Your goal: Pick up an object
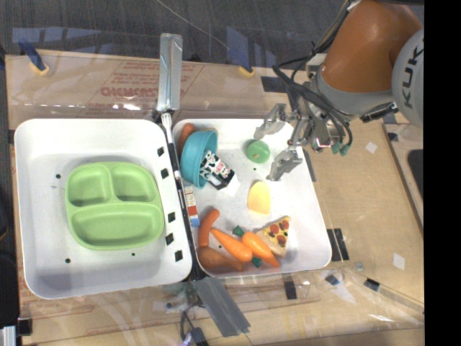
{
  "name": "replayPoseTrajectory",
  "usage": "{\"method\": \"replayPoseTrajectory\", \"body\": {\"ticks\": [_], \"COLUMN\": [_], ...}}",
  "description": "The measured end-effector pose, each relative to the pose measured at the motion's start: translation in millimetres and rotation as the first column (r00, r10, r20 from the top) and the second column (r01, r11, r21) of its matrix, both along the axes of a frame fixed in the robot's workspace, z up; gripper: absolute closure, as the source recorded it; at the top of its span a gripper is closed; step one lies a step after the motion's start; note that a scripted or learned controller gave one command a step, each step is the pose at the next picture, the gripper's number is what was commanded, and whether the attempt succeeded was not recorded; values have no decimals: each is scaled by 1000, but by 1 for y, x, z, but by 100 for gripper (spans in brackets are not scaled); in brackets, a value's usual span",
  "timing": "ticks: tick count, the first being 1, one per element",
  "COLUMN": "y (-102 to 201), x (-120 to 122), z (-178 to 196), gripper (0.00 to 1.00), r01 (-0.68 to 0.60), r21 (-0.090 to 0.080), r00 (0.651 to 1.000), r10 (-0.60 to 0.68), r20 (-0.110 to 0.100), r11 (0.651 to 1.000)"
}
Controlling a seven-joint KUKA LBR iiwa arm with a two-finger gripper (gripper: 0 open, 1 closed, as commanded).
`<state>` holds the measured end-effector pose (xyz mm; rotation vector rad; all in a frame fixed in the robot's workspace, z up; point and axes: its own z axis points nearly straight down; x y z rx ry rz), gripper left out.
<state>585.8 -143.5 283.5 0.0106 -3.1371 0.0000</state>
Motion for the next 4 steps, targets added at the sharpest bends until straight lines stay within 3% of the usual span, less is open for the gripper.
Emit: {"method": "replayPoseTrajectory", "body": {"ticks": [1, 2, 3, 4], "y": [-46, -29, -6, 0], "x": [-2, -27, 39, 11], "z": [-118, -192, -194, -58], "gripper": [0, 0, 0, 0], "r01": [340, 645, 813, 717], "r21": [-1, -2, -2, 7], "r00": [940, 764, 582, 696], "r10": [-340, -645, -813, -717], "r20": [-7, 0, 2, 16], "r11": [940, 764, 582, 697]}}
